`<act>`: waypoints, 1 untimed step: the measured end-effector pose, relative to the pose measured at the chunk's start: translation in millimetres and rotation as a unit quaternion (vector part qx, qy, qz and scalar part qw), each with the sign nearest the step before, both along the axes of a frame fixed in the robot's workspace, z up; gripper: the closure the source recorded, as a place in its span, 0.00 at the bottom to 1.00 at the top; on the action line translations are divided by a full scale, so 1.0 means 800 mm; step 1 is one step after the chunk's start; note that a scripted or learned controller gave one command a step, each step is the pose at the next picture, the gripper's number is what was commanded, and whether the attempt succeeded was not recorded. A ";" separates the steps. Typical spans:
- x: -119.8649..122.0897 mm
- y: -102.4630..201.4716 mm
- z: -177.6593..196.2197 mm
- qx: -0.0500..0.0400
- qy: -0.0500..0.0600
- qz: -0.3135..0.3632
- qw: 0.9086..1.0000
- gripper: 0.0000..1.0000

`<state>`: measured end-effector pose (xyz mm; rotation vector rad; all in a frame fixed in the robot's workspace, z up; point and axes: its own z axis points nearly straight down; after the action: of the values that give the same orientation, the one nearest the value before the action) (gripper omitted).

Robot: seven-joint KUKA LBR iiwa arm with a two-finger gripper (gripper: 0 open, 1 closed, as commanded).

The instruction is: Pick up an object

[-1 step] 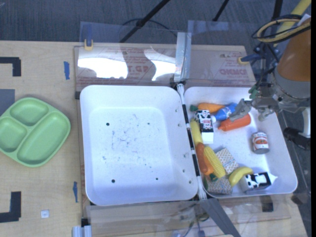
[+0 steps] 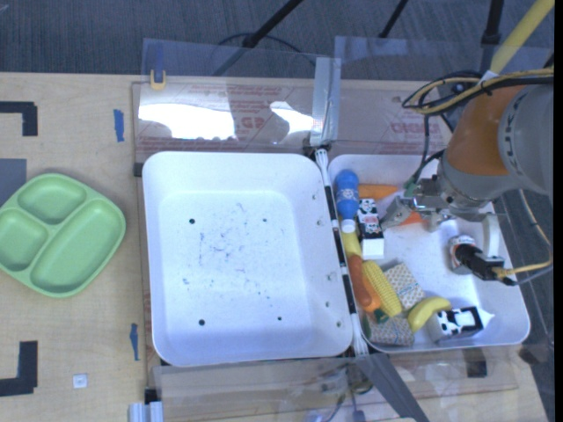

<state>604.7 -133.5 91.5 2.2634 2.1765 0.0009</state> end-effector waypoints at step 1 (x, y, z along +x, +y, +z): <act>0.023 -0.047 0.012 0.000 0.000 -0.160 0.987 0.00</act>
<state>623.1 -171.4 100.9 2.5834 1.7851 0.0005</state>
